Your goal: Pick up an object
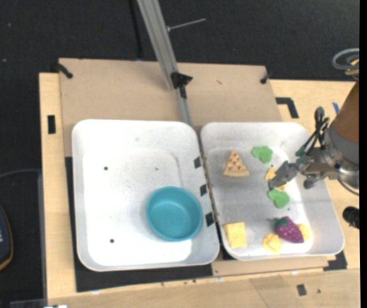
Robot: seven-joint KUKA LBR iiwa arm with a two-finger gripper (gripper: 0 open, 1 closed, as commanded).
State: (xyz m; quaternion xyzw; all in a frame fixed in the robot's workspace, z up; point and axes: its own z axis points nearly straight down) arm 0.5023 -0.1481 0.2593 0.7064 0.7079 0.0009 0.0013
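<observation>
Gripper (281, 179) over the right bin (318, 236)
It hung just above a green toy (278, 199) — fingers perhaps narrow, though I could not tell — nothing seen between them.

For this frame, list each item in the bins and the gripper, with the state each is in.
Blue round bowl: upright, in left white bin.
Pizza-slice toy: flat, in right white bin.
Two green toy pieces: loose.
Purple grape bunch: resting near front.
Yellow block: resting at front.
Gripper: low over right bin.
</observation>
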